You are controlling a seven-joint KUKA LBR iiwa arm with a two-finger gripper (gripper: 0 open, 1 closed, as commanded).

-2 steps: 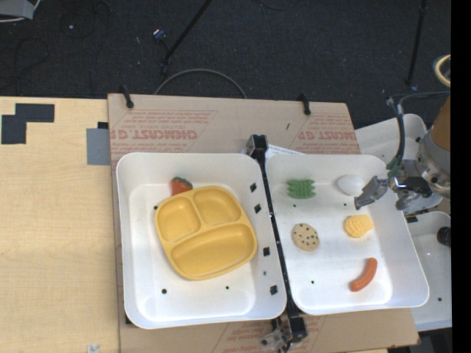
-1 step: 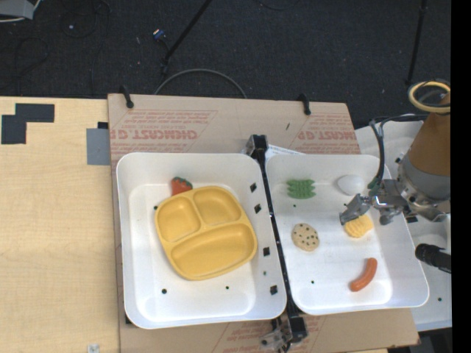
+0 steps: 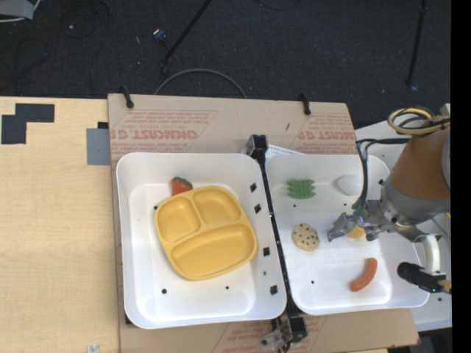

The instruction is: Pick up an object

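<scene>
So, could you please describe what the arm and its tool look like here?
The arm is grey and rounded, with a wide orange band above the wrist. A black cable runs down beside it. The tool is small, dark grey metal.

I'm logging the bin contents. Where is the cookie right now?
The cookie lies in the right bin, near its left wall, below the green toy and left of the gripper.

From my station the feed looks evenly lit from overhead, with the two white bins (image 3: 140,197) bright, close to washed out. Shadows under the yellow divided plate (image 3: 206,230) are soft and short. The dark floor (image 3: 294,43) beyond is dim. Small details look slightly soft and grainy.
</scene>
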